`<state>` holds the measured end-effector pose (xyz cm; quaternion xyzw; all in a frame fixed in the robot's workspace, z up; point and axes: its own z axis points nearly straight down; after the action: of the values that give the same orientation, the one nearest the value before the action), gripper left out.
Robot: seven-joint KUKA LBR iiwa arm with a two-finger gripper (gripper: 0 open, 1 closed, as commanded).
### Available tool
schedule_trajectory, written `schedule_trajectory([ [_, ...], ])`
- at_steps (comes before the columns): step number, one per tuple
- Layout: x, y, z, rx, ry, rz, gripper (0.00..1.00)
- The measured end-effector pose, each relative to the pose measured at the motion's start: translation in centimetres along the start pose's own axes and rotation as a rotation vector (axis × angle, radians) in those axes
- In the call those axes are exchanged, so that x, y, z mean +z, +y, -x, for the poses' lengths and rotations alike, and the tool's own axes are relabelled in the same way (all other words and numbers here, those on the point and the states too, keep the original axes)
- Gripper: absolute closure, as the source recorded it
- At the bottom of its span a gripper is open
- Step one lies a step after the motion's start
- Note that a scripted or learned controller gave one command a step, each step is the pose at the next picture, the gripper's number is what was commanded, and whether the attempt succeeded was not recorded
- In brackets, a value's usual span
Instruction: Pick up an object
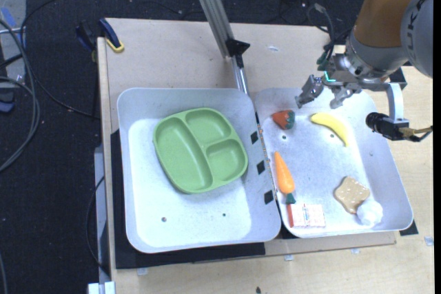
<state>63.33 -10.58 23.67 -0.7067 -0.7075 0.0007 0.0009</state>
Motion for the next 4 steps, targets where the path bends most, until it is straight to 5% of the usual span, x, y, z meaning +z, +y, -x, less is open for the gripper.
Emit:
schedule_trajectory([
  [1,-0.1,0.1,0.0,0.0,0.0,0.002,0.0],
  [4,14.6,0.1,0.2,0.001,-0.001,0.001,0.0],
])
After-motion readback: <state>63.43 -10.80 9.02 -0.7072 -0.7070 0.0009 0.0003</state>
